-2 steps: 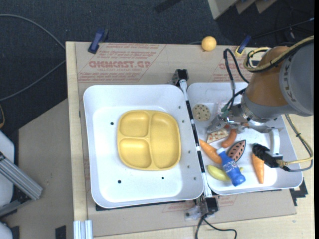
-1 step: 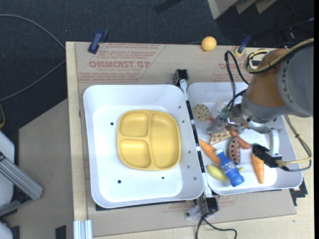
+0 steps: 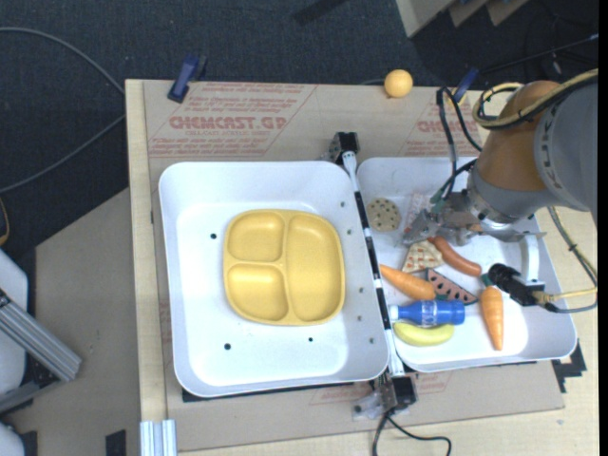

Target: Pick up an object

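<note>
Right, the arm is low over the right bin [image 3: 551, 345], and the risk is plain: the toys here are packed close, so a descent could clip 2 at once or nudge one aside and come up with nothing. The jaws [image 3: 439, 224] sit at the upper middle of that bin, but their tips are lost against the clutter beneath, so I cannot tell how far apart they stand or whether anything is between them. Just below them lies the cracker wedge [image 3: 419, 256], with the sausage [image 3: 457, 256] just beside it to the right, both very near the tips. The round cookie [image 3: 383, 214] is to their left, near the bin wall. Further down sit 1 carrot [image 3: 407, 281], the watermelon slice [image 3: 447, 286], the blue bottle [image 3: 432, 313], the banana [image 3: 424, 333] and a second carrot [image 3: 491, 317], all apart from the tips. The yellow plate [image 3: 283, 266] in the left bin [image 3: 190, 217] is well away.
</note>
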Controlling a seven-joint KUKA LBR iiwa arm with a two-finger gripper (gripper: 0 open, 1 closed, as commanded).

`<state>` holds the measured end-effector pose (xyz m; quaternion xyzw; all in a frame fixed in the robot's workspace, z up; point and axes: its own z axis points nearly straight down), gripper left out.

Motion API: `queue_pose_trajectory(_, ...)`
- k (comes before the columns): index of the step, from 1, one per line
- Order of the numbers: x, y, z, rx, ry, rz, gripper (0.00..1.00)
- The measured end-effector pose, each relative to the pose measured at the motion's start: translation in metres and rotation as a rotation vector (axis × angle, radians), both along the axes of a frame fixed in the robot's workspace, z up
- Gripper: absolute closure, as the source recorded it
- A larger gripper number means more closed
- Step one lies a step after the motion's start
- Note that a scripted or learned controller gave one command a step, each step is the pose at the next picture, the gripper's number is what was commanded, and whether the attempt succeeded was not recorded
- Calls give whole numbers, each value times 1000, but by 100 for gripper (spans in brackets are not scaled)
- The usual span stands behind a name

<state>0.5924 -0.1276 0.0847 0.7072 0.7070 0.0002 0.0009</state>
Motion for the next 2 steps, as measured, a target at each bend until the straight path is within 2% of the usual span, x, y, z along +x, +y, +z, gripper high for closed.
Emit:
queue_pose_trajectory(1, -29, 15, 0, 2, 3, 0, 0)
queue_pose_trajectory(2, 35, -25, -2, 1, 28, -8, 0)
